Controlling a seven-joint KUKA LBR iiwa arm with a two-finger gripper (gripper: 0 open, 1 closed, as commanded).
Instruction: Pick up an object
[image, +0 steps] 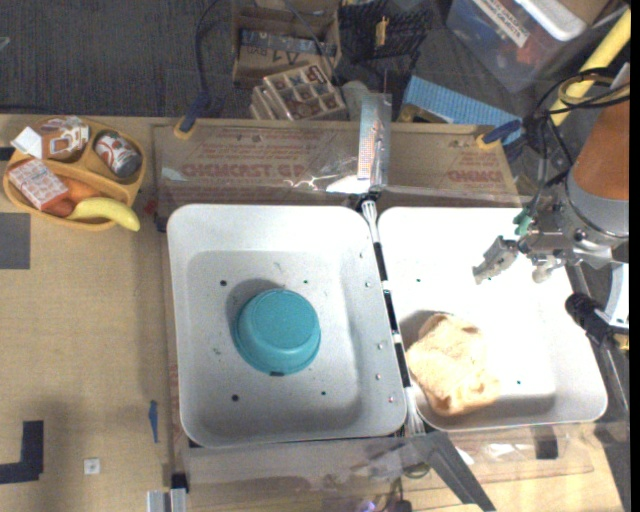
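A teal bowl (278, 331) lies upside down in the middle of the left bin (200, 250). A tan, crumpled, bread-like object (452, 363) rests near the front left corner of the right bin (560, 400). My gripper (518, 265) hangs over the upper right part of the right bin, up and to the right of the tan object and well apart from it. Its two fingers (491, 262) are spread open with nothing between them.
A flattened cardboard box (260, 165) lies behind the bins. A yellow dish (20, 190) with a banana (105, 211) and toy food sits at the far left. Cables and clutter crowd the back, and the arm's grey body (600, 190) stands at the right.
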